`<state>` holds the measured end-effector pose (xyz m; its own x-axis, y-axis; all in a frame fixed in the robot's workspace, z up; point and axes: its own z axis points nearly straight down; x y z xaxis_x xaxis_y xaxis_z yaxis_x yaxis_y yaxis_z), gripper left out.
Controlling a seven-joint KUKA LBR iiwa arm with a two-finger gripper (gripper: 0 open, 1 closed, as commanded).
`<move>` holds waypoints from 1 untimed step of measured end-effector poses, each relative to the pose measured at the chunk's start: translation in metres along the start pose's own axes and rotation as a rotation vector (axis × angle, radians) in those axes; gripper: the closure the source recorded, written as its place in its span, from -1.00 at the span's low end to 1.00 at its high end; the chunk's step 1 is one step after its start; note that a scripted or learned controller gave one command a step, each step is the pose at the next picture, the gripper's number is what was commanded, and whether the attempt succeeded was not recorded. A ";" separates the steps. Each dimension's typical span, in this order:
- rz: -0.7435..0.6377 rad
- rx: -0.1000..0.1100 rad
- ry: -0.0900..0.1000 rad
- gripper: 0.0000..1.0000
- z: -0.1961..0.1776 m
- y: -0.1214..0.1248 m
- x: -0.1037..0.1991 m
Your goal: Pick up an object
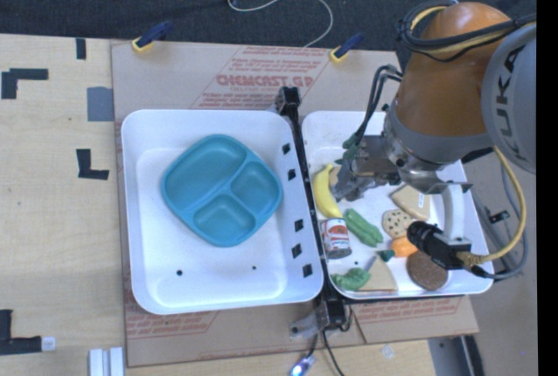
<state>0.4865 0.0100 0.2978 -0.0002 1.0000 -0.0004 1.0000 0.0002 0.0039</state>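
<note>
Banana (325,192) lies lengthwise along bin's (453,288) left wall; end effector (352,174) beside.

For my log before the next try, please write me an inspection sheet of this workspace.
Surface: two white bins, left bin, right bin, on cardboard.
Job's things: banana, green pepper, small can, cracker, brown disc, all in right bin.
Clutter: blue divided plate in left bin.
Grippers: pincer low beside the banana; finger state unclear.
Cables: white cable on dark floor.
Surroundings: two clamps on cardboard edge.
</note>
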 end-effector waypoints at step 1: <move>0.003 0.011 -0.002 1.00 0.021 -0.003 -0.027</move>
<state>0.4831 -0.0166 0.2770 0.0023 1.0000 -0.0021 1.0000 -0.0023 -0.0067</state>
